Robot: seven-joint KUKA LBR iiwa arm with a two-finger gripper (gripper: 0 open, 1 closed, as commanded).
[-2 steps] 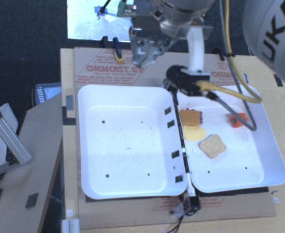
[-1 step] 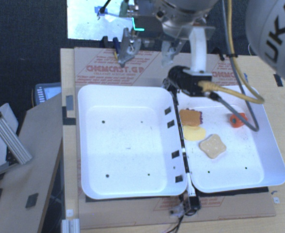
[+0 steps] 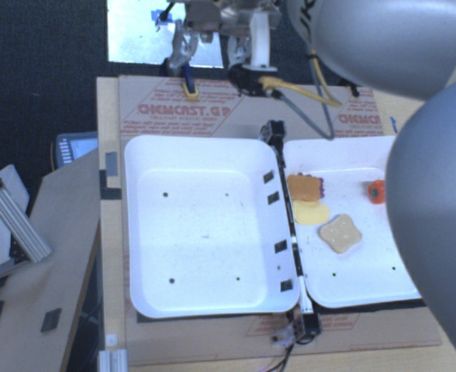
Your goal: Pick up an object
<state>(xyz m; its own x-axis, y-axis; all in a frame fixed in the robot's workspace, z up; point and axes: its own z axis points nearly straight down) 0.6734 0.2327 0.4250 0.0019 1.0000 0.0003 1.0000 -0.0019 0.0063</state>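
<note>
We see a pale wooden counter (image 3: 65,208) covered in its middle by a tan cardboard sheet (image 3: 212,111) printed with red lettering. On that sheet sit two shallow white bins touching side by side, the left bin (image 3: 135,231) and the right bin (image 3: 367,293), joined along their shared edge by a row of black clips (image 3: 278,200). At the counter's left edge we make out a slanted aluminium rail (image 3: 11,215).

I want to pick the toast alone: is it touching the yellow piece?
Apart. The camera view shows a thin strip of white bin floor between the toast and the yellow piece up-left of it.
</note>
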